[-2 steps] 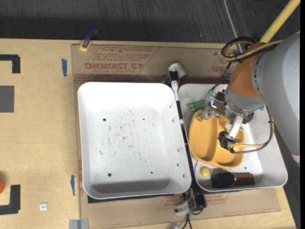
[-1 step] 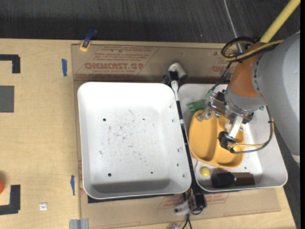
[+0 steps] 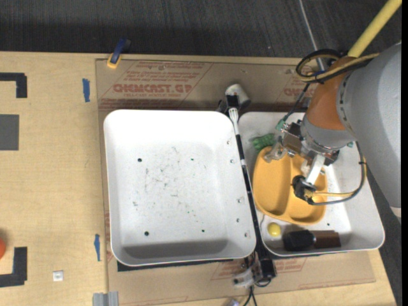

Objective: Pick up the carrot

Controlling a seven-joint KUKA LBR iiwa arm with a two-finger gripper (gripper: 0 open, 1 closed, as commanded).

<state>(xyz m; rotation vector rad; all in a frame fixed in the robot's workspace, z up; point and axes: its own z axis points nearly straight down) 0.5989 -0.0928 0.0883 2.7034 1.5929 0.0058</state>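
My gripper (image 3: 294, 171) hangs low in the right bin (image 3: 363, 225), right over a large yellow dish-like object (image 3: 271, 187). A small green leafy piece (image 3: 261, 141) pokes out at the gripper's upper left, by the bin's left wall. A sliver of orange (image 3: 320, 187) shows along the gripper's right side, above the yellow object. I cannot tell whether the green piece or the orange sliver belongs to the carrot. The wrist hides whatever lies directly beneath it.
The left bin (image 3: 172, 183) lies beside the right one, with a black divider strip (image 3: 245, 177) between them. Along the right bin's front wall sit a small yellow ball (image 3: 274, 230), a black object (image 3: 298, 239) and a dark brown piece (image 3: 326, 238). Cables loop around the wrist.
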